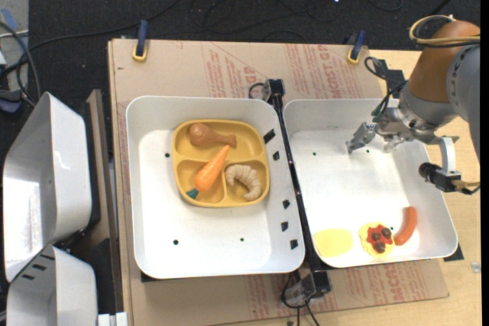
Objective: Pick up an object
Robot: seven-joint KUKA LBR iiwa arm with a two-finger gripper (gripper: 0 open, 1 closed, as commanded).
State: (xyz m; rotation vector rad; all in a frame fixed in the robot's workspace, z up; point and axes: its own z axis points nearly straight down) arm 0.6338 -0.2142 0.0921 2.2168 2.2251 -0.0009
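My gripper (376,144) hangs over the far part of the right bin (336,172), its fingers spread open with nothing between them. Along that bin's near edge lie a flat yellow disc (333,242), a small red and yellow toy (377,237) and an orange sausage (406,226); all three are well clear of the gripper. In the left bin (153,187) a yellow divided plate (182,168) holds a brown drumstick (211,136), an orange carrot (212,169) and a pale shrimp (244,180).
A black divider (289,187) runs between the two bins. The arm's grey and orange wrist (439,72) reaches in from the right above the right bin's far corner. White containers (42,179) stand off the bench at left.
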